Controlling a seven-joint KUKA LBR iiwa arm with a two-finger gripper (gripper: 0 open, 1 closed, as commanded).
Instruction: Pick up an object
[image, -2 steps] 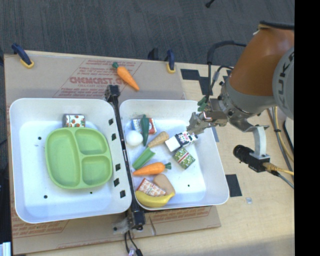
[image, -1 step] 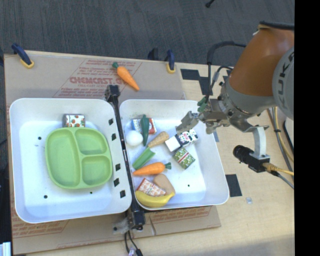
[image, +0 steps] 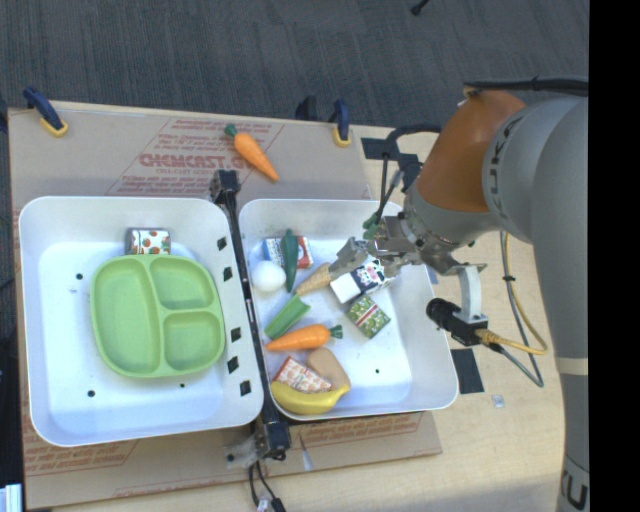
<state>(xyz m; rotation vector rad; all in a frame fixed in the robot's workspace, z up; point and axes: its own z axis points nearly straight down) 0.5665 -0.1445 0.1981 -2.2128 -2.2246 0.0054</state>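
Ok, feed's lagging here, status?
Hand low in right bin, at black-and-white carton. Grasp unconfirmed. Green carton and carrot close by.

Arm (image: 530, 150) enters from 3 o'clock, reaching toward 9 o'clock. Thick grey link fills the right side, running down to 5 o'clock. Orange band (image: 465, 150) above the wrist, at about 1 o'clock of frame centre. Wrist angled down and leftward. Tool (image: 362, 262) low, just right of centre, pointing toward 8 o'clock. Black cable and yellow lead (image: 510, 345) hang off the wrist toward 4 o'clock.
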